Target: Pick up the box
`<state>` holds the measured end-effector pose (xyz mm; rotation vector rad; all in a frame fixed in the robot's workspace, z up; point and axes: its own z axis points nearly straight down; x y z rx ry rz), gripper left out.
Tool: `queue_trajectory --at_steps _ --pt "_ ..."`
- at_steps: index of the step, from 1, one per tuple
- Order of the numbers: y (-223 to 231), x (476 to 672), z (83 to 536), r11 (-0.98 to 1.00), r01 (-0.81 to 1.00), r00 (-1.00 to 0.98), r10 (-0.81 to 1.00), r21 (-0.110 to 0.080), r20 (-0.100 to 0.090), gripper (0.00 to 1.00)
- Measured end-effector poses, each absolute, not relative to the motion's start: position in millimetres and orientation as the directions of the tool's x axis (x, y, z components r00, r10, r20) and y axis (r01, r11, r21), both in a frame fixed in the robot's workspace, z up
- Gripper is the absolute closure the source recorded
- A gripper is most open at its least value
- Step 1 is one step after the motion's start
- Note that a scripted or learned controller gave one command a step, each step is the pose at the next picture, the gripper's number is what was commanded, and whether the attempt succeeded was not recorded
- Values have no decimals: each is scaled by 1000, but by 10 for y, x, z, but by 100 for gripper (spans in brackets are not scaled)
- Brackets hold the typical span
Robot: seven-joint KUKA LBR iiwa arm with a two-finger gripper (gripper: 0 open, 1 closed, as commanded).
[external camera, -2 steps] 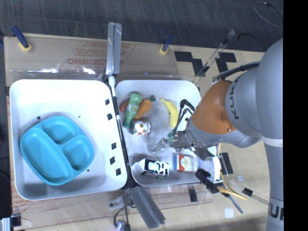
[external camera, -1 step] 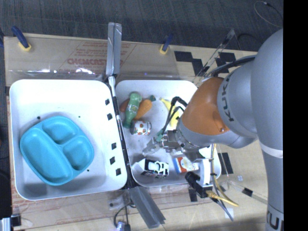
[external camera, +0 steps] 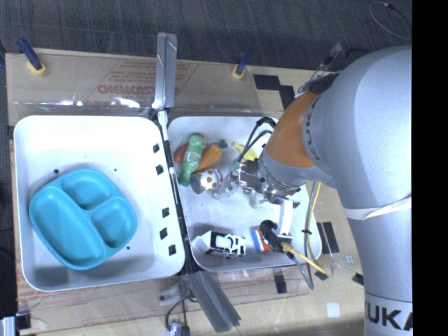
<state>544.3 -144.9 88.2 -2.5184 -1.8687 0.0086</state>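
Two white bins [external camera: 28, 187]: one blue tray [external camera: 80, 217], one box [external camera: 227, 243]; fingers' [external camera: 234, 180] state unclear.

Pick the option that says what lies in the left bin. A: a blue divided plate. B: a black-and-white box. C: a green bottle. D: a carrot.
A: the blue divided plate rests on the floor of the left bin, while the green bottle and the other small items lie in the right bin.

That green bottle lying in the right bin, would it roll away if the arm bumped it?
Probably. The green bottle lies on its side and looks rounded, so a nudge could roll it. The carrot beside it might stop it. It looks small, likely light.
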Motion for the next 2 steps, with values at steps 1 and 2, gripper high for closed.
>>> queue_trajectory --at_steps 1,2 --pt "-1486 6491 838 -366 930 366 931 -36 -8 0" --pt "-1751 5967 888 -565 825 565 825 -11 -2 0"
